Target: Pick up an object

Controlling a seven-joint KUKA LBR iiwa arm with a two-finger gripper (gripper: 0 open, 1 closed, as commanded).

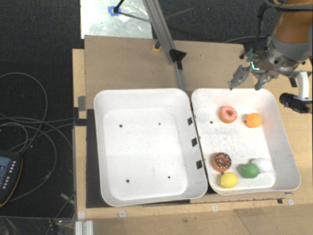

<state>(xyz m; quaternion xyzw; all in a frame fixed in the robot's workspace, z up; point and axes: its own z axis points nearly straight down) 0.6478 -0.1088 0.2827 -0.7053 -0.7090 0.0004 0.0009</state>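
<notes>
Gripper (pixel 249 80) open above bin's far rim; pink donut (pixel 228 114) below-left.

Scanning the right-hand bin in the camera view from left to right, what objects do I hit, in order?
chocolate donut → pink donut and yellow ball, roughly level → green ball → orange ball → white ball.

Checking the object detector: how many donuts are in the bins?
2, both in the right bin: pink donut near its far edge, chocolate donut near its front-left, beside the yellow ball. None look hidden.
</notes>
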